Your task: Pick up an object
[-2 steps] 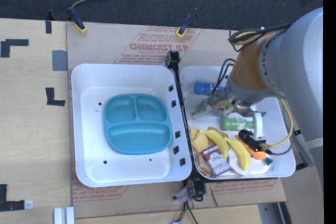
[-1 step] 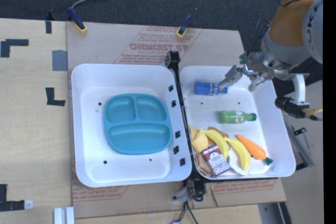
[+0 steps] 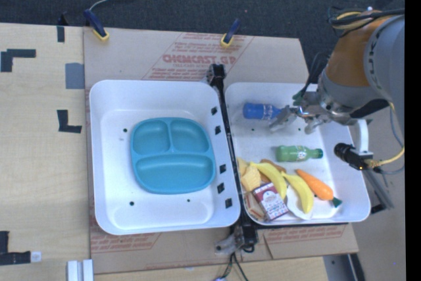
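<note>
The hand [image 3: 297, 116] hangs low over the right bin [image 3: 358, 207], near its far wall, with its fingers spread part-way open and nothing between them. The blue bottle [image 3: 262, 111] lies on its side just beyond the fingertips, toward the divider between the bins, and looks the likeliest thing to be picked. It lies just off the nearest fingertip; whether they touch I cannot tell.

The main risk, as I judge it, is that the bottle sits off to one side of the hand and not between the fingers. If the hand closes where it is, it closes on air. If it drives sideways to reach the bottle, a round body lying flat can roll or skid away toward the divider.

Just below the hand, nearer the camera, lies the green bottle [image 3: 298, 154], also on its side. A descent that drifts that way could nudge it or catch it with one finger, leaving neither bottle held.

Further out from the hand, at the near end of the bin, the bananas [image 3: 287, 182], the carrot [image 3: 316, 185] and a small red box [image 3: 270, 200] are packed together, touching. A grasp there would probably take two things or wedge between them.

Far across from the hand, the left bin [image 3: 105, 141] carries a blue divided plate [image 3: 173, 155], flat and hard to pinch.
</note>
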You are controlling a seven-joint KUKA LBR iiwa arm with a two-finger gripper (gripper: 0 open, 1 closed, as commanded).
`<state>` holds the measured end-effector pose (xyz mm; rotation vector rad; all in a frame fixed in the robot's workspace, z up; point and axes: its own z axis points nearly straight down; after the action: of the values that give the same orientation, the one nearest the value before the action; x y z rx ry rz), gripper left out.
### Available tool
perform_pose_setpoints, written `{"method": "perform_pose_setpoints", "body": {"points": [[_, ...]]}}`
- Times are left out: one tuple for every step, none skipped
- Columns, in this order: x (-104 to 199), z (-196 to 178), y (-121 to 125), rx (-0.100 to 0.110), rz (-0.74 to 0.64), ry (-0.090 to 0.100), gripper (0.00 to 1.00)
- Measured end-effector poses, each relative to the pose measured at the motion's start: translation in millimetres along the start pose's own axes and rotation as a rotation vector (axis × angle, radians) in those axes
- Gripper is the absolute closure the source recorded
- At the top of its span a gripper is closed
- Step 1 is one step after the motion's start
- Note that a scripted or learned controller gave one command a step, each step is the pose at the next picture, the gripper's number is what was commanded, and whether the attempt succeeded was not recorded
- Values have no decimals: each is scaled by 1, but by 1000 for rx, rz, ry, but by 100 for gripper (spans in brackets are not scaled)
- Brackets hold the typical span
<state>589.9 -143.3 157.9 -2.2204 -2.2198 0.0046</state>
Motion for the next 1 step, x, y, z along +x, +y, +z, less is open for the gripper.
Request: {"method": "perform_pose_setpoints", "body": {"points": [[15,72,-26,-5,-1,1,0]]}}
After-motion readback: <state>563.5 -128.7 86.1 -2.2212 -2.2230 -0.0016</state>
